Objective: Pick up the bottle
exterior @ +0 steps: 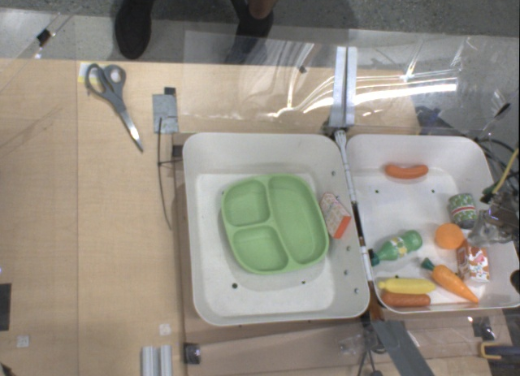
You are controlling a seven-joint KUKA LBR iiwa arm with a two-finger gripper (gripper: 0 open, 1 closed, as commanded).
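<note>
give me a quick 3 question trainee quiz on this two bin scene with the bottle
1. True or false: the green bottle lies in the same bin as the green tray.
2. Which food lies nearest the far rim of the right bin? A) carrot B) sausage C) banana
3. Fill in: on the bench left of the bins lies a pair of ____.

Key: 1 false, it lies in the right bin. 2 B. 3 scissors.
</note>
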